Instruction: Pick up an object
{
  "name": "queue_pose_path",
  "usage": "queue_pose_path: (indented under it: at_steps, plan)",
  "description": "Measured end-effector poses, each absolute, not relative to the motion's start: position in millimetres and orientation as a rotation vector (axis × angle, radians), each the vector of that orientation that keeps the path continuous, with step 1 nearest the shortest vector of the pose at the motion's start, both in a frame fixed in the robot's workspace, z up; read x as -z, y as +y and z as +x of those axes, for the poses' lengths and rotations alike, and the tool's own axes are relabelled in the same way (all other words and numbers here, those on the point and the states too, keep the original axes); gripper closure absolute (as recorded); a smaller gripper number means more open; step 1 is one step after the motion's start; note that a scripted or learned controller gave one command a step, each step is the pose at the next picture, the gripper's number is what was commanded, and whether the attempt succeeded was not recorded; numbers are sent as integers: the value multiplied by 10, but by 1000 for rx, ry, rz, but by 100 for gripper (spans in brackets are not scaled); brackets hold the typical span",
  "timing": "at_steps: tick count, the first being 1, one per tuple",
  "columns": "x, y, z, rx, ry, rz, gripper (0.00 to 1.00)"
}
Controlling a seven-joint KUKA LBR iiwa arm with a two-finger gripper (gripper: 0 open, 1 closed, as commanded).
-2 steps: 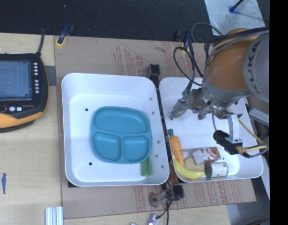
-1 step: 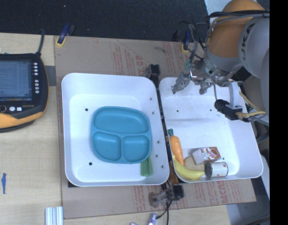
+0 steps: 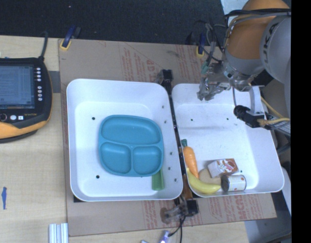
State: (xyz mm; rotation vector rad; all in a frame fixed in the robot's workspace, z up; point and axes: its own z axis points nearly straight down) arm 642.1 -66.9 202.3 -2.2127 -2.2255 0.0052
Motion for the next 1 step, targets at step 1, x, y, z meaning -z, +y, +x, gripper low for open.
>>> queue_pose_path:
  at_steps: [1]
  plan:
    - [-2023, -669, 6421, -5, -2225, -2213, 0]
